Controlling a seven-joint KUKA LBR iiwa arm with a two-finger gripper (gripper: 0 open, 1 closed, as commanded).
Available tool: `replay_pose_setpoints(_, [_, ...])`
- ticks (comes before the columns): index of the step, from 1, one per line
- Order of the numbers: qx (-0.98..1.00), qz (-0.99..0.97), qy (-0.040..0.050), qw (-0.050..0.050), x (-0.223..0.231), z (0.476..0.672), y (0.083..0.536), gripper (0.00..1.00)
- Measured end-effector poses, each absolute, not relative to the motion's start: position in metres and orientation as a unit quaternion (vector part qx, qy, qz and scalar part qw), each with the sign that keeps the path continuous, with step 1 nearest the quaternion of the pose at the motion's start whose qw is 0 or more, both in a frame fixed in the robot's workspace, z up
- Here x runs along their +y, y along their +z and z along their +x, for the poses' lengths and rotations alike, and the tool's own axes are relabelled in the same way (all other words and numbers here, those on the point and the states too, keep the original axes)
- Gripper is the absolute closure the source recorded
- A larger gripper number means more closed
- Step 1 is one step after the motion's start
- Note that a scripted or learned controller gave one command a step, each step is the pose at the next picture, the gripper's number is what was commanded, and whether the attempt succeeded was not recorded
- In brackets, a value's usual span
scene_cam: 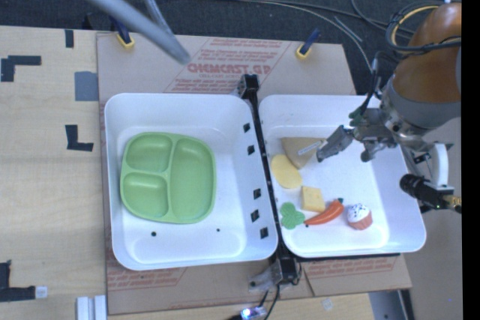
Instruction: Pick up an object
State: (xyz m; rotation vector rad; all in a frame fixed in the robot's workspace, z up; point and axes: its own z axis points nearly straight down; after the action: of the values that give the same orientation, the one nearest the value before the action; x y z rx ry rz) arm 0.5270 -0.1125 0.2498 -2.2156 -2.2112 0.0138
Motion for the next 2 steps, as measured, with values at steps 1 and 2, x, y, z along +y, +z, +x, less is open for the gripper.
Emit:
replay_pose_setpoints(1, [-0.708,-0.707,0.0005,0.001,-0.112,0.529,0.256,0.0])
replay_pose_setpoints(2, [-0.707,-0.707,0.0021,0.002,-0.116,0.532,0.211,0.0])
